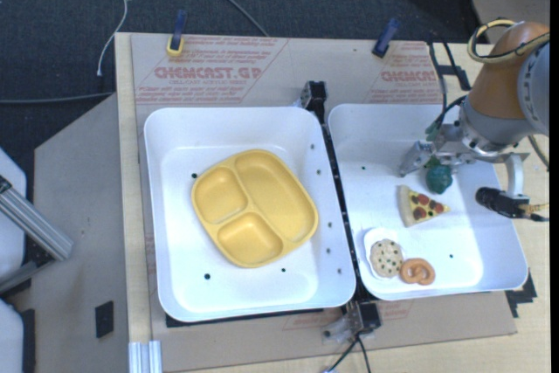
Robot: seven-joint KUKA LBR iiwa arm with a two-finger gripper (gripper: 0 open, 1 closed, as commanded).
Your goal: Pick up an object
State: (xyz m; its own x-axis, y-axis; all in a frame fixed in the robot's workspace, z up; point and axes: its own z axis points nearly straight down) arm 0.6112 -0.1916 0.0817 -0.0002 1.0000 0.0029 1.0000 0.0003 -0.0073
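Nearest edge of right bin (489, 275): small white plate (377, 238) carrying a cookie (385, 257) and a pretzel-like ring (418, 272).

Just beyond: pizza slice (422, 207), flat, point toward the left bin.

Beyond that: teal object (438, 177), small, roundish, no clear long axis. It sits directly under the pincer (437, 160), touching or nearly so. Grasp not confirmed; cannot tell whether the pincer is spread or closed.

Left bin (166, 214): yellow divided tray (254, 207), well apart.

Judgement: teal object is the likely target; straight-down approach, little sideways correction needed.
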